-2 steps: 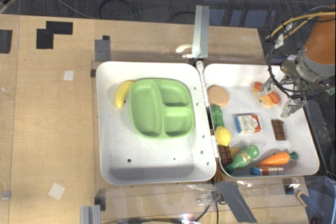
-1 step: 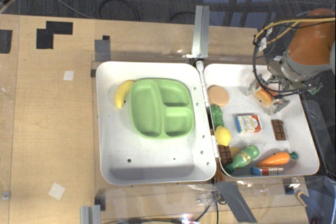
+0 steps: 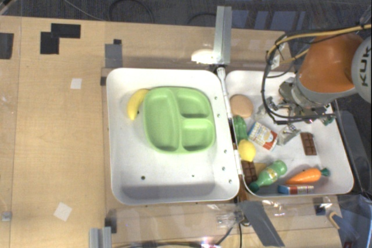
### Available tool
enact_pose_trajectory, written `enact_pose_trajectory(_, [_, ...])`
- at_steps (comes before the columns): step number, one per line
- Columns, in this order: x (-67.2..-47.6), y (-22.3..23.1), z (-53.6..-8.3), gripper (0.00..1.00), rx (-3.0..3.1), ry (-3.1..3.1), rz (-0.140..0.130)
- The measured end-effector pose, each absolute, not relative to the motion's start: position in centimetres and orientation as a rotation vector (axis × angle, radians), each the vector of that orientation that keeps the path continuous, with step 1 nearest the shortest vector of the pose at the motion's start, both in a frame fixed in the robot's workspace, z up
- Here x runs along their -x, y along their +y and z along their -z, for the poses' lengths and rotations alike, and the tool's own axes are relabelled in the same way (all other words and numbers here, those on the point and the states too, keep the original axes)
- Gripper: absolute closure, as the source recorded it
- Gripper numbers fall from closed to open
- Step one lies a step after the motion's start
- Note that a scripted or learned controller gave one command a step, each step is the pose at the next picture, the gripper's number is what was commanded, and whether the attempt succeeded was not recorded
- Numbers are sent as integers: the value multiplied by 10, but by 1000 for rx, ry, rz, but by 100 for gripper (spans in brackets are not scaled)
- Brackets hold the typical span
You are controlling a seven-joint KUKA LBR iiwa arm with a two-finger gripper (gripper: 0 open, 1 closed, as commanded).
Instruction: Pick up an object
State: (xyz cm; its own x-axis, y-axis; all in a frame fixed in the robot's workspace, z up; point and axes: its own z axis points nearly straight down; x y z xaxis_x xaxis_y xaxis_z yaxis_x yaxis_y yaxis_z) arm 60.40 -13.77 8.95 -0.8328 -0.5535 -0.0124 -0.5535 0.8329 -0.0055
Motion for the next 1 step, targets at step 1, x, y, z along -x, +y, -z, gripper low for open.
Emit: enact_pose_trajectory(1, [-595,-145,-90,0,866,3003,6])
